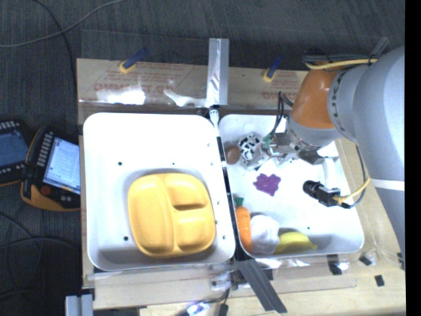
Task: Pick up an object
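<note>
In the camera view, the grey arm [368, 104] with its orange band [314, 104] is reaching in from three o'clock and leaning over the upper part of the right bin [342, 242]. Its gripper [279, 149] is hanging low near the bin's twelve o'clock wall, and how far it is parted I cannot tell, since the metal tip is blurring into the white floor. Nothing is visibly sitting in its grasp. Just at its nine o'clock side a black-and-white spotted ball [249, 147] is lying very near the tip, though contact is unclear, and a small brown object [232, 154] is resting beside that ball against the divider. At six o'clock from the gripper a purple splat-shaped toy [268, 184] is lying flat, apart from it. Along the bin's six o'clock edge an orange carrot [243, 224], a white round item [264, 232] and a yellow banana [293, 241] are crowding together. In the left bin [105, 150] a yellow divided tray [171, 212] is lying toward six o'clock.
</note>
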{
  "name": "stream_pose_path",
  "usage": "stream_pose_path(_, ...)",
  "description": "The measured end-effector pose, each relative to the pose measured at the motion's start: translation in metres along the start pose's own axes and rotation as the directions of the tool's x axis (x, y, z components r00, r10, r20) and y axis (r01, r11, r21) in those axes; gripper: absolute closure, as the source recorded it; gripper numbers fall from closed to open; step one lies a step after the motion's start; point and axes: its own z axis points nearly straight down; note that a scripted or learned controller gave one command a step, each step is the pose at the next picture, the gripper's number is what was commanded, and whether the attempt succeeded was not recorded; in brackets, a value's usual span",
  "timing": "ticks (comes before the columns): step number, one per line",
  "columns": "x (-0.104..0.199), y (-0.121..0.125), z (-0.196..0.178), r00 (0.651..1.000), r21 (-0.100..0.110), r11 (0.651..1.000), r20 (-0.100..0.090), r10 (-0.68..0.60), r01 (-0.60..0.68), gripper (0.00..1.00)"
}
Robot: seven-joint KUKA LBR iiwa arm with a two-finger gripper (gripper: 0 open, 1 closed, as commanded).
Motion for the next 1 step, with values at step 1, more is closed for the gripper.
stream_pose_path(1,0.0344,0.017,-0.0826,0.971,0.005,0.971,0.0,0.238,-0.238,1.0)
